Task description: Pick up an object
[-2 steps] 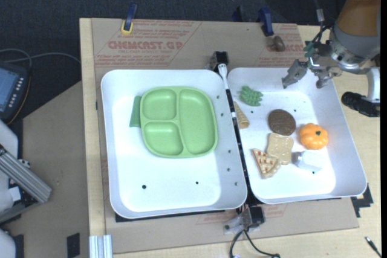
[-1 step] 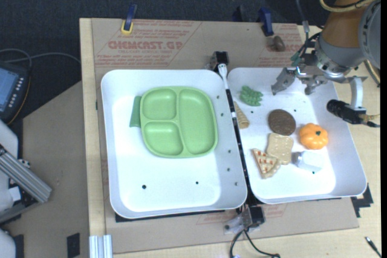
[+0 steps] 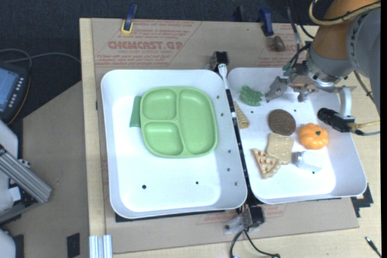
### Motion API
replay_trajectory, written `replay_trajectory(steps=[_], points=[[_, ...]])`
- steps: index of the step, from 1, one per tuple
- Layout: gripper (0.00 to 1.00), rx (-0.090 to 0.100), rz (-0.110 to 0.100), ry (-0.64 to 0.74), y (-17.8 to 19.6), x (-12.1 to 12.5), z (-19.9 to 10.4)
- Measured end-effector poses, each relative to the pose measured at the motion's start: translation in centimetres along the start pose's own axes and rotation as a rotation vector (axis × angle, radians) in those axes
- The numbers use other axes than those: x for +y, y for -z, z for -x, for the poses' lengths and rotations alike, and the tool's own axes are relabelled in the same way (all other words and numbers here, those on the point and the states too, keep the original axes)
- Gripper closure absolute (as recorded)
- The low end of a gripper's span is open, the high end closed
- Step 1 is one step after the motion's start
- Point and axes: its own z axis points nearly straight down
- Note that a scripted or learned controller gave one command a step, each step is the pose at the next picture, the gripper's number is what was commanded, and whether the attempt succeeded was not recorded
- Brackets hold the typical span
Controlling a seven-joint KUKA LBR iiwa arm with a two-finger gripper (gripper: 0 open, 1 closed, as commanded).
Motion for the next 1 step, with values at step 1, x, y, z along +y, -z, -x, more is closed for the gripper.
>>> replay_trajectory(steps=[1], points=[[0.0,0.0,0.001,0.0,-2.23,-0.01,-0.1]])
